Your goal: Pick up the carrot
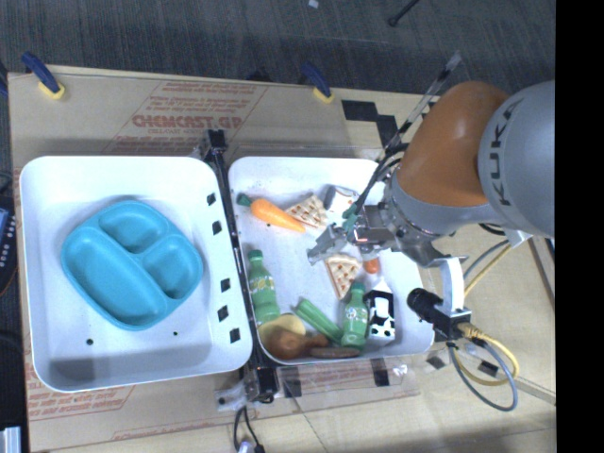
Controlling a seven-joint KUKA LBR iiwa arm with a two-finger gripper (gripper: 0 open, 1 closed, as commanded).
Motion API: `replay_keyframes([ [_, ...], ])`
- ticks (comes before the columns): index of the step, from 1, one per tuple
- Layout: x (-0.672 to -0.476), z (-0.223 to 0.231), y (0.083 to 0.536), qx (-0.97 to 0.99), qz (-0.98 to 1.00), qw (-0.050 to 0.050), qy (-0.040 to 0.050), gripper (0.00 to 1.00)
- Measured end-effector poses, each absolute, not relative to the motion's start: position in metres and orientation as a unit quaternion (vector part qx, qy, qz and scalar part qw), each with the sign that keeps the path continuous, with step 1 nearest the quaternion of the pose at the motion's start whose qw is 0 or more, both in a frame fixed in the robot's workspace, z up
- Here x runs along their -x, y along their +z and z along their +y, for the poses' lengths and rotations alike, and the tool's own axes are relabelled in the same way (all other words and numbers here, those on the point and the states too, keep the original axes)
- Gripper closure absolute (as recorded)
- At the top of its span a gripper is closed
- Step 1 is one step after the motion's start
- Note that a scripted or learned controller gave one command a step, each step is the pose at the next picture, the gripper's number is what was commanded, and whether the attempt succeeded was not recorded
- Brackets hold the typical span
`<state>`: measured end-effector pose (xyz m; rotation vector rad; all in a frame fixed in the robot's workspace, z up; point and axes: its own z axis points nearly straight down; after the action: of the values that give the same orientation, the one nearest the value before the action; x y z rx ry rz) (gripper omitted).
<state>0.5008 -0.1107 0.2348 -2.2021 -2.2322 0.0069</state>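
Your carrot [276,215] lies on the floor of the right bin [283,170], near its far left corner, green end toward the divider and tip pointing at a waffle piece [309,211] that it touches or nearly touches. The gripper [330,243] hangs just right of it, over a second waffle piece [343,274], holding nothing; whether it is spread or closed you cannot tell from here. Shift left and slightly toward the far wall until you sit above the carrot's thick middle. Turn the wrist so the jaws close across the carrot, not along it. Come down straight, staying clear of the waffle and the green bottle [261,286]
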Motion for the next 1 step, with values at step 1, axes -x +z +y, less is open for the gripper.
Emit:
replay_keyframes([
  [1,-0.5568,-0.1079,0.1278,0.725,-0.688,0.006,0.0061,0.00],
])
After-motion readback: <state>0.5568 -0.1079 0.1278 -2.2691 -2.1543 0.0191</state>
